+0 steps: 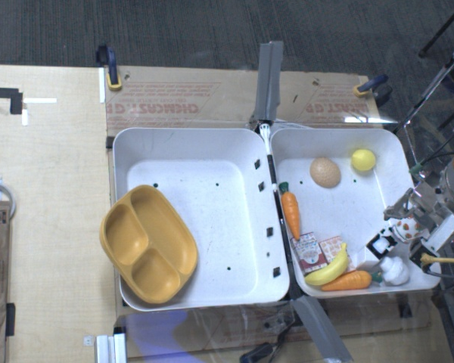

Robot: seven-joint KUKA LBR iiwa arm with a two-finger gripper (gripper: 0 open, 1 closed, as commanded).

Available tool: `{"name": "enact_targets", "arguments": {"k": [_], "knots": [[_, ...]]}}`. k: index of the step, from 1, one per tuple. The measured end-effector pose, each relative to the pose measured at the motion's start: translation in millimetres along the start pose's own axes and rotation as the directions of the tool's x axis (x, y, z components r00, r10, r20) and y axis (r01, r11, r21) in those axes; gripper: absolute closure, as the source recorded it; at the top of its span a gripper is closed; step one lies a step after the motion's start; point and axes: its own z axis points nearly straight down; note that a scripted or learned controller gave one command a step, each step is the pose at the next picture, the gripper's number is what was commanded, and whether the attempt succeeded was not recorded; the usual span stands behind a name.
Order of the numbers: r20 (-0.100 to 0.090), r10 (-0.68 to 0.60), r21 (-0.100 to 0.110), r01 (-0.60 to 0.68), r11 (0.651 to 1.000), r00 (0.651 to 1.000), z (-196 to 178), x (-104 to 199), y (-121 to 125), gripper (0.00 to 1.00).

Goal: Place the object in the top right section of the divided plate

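Note:
The yellow divided plate (147, 244) lies tilted in the front left corner of the left bin (212, 157), with nothing in its sections. The right bin (340, 138) holds a tan egg (325, 172), a yellow lemon (363, 159), an upright carrot (290, 212), a banana (327, 269), a second carrot (350, 280), a small red and white packet (308, 251) and a white lumpy object (396, 271). My gripper (403, 228) hangs low over the right bin's right edge, just above the white object. I see nothing clearly held in it.
The raised divider (271, 195) between the two bins lies between the objects and the plate. A cardboard sheet (212, 100) lies behind the bins, held by clamps. The wooden bench (45, 203) stretches to the left.

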Motion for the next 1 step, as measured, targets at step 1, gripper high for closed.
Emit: {"name": "enact_targets", "arguments": {"k": [1], "knots": [[0.001,0.053,0.000,-0.053,0.999,0.999,-76.8,30.1,-12.5,0.00]]}}
